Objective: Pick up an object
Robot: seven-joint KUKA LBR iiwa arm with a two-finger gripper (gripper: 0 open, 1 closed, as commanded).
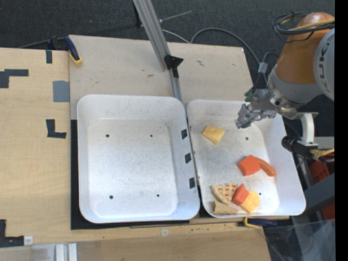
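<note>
Because the gripper (243, 120) hangs over the upper part of the right bin (228, 106) with nothing under it that I can see, a straight descent from here would probably meet only the bare white floor. Whether it is open or closed I cannot tell, as its tip is small and dark against the bin. The nearest thing is the yellow wedge (213, 134), lying near the gripper at about eight o'clock from it, apart from the other things. The orange block (254, 166) lies at about six o'clock, further down the bin. At the lower edge, the waffle piece (223, 192), a small orange piece (240, 194) and a yellow piece (250, 202) lie touching one another, so a grasp there may push them together or catch two at once. The wedge has slanted faces and may slip out when pressed.
</note>
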